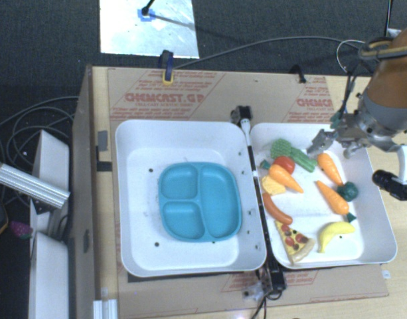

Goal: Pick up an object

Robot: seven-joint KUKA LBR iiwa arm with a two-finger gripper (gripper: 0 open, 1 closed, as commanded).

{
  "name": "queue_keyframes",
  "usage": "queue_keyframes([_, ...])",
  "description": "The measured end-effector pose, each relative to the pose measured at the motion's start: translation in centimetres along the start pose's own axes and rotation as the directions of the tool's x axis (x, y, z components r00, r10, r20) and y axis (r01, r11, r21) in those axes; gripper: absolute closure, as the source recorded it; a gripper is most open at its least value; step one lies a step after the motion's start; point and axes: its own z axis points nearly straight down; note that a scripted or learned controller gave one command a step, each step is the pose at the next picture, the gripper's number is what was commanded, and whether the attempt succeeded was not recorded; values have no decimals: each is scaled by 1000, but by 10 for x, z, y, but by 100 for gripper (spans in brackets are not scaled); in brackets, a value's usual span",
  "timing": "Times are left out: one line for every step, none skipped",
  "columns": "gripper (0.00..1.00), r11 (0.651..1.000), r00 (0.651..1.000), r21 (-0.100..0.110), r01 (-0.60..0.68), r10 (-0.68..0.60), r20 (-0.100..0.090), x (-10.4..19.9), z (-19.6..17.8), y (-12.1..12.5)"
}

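We are in the approach step: our pincer [330, 143] hangs open and empty at the upper right of the right bin [382, 234], just above the upper carrot [330, 168]. Next we need to descend and close squarely around that carrot
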Motion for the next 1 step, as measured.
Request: queue_keyframes([0, 1000, 1000, 4, 1, -1, -1, 35, 138, 29])
